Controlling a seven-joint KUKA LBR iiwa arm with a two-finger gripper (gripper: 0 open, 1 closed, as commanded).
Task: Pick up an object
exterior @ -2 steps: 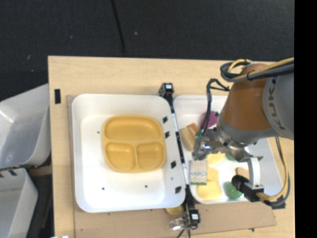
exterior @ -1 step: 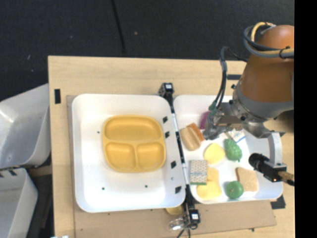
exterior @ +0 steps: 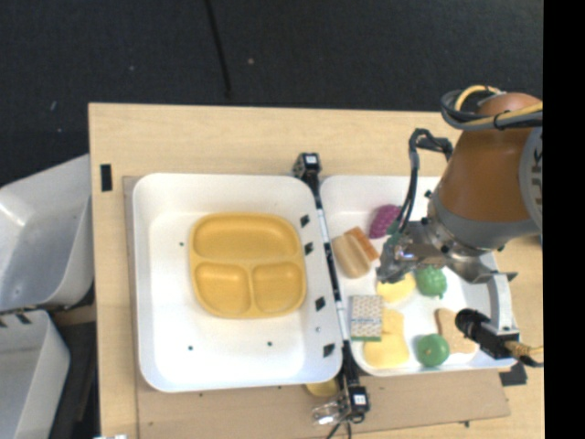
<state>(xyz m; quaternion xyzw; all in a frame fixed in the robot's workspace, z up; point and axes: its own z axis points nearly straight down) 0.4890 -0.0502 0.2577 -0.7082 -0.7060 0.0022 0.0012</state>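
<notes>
The big orange arm [exterior: 489, 181] is reaching down over the right bin [exterior: 352, 195], because the toys are lying there. Its claw [exterior: 398, 265] is hanging just above a yellow toy [exterior: 395, 290]. I cannot tell its grip.

the grey arm with its orange band [exterior: 489, 167] covers the right bin's far corner [exterior: 366, 190] and part of a purple object [exterior: 385, 218]; its gripper [exterior: 399, 265] fingers are too dark to read.
</notes>
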